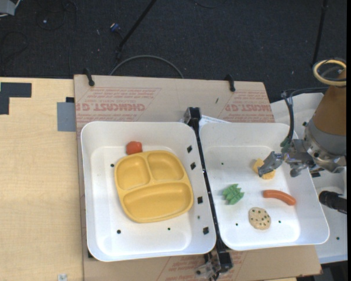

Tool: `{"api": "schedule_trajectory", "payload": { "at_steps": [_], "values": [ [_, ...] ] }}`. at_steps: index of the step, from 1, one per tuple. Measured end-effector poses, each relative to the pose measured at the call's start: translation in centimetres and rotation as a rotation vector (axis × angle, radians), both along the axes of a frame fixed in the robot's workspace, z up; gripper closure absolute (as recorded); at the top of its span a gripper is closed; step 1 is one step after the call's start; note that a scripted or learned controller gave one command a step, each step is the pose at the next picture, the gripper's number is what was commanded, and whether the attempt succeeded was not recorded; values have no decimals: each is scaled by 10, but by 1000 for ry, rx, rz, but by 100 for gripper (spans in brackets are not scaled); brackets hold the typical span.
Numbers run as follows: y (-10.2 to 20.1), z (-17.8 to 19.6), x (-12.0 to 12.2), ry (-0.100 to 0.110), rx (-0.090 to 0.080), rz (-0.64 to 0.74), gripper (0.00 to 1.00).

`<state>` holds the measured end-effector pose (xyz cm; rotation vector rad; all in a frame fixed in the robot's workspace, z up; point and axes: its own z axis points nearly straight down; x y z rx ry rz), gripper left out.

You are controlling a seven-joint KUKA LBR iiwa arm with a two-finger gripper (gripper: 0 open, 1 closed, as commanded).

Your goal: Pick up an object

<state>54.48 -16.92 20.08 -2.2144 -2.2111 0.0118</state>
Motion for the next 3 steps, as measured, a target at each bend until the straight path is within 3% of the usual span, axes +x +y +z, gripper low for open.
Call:
{"api": "schedule_trajectory", "payload": {
  "at_steps": [1, 3],
  "values": [
    [0, 5, 3, -10, -2, 2, 0],
    [-5, -108, -7, -6, 0, 1, 0]
  ]
}}
